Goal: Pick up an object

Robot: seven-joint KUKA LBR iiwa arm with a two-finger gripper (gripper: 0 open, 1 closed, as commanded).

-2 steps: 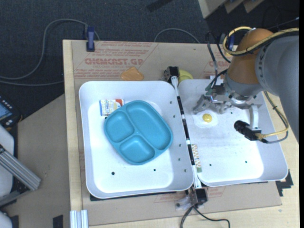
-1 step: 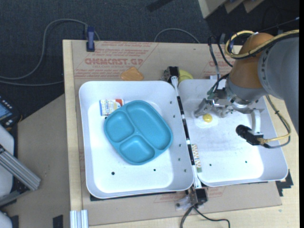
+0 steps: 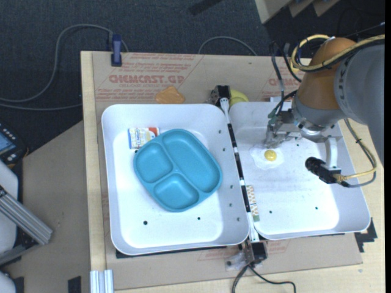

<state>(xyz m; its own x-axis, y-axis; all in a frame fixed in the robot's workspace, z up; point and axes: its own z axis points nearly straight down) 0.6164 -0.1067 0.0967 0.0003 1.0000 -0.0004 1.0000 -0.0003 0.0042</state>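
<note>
camera view looks down on 2 white bins side by side. left bin (image 3: 116, 182) holds a blue divided plate (image 3: 177, 169) with 3 compartments, lying tilted near the middle. a small white and red packet (image 3: 141, 135) lies at the plate's upper left, partly under its rim. right bin (image 3: 305, 215) holds a small yellow and white object (image 3: 270, 157), like a fried egg toy, in its upper left part. the gripper (image 3: 276, 134) is just above this object, at the end of the grey arm (image 3: 360, 84) with the orange band (image 3: 324, 72). if the gripper is spread or pressed together, i cannot tell. nothing is seen between its tips.
</note>
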